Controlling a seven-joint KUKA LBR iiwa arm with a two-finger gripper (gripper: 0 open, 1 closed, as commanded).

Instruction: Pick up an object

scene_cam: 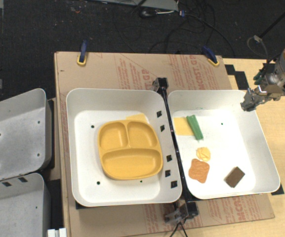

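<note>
I am looking down on the table [112,68], a brown board lying under two white bins, and I am taking the black divider [171,132] between the bins as my landmark. The left bin [78,132] is sitting just to the left of that divider, and the right bin [251,132] is sitting just to its right, both touching it.

In the left bin a yellow compartment tray [130,149] is lying flat, its right edge close to the divider. A pale yellow flat piece [138,117] is peeking out from under the tray's far edge.

The arm is reaching in from the right, well away from the divider, and the hand [249,104] is hanging over the far right corner of the right bin. I cannot tell how far the hand is open, and I am seeing nothing in its grip.

The loose objects are all lying on the floor of the right bin. A pale yellow square [182,126] is lying just beside the divider, with a green bar [195,127] touching its right edge. Nearer me, an orange waffle-like piece [199,171] is lying close to the divider, with a small yellow lump [203,154] just beyond it. A brown block [234,177] is lying farther right of the divider, apart from the others.
</note>
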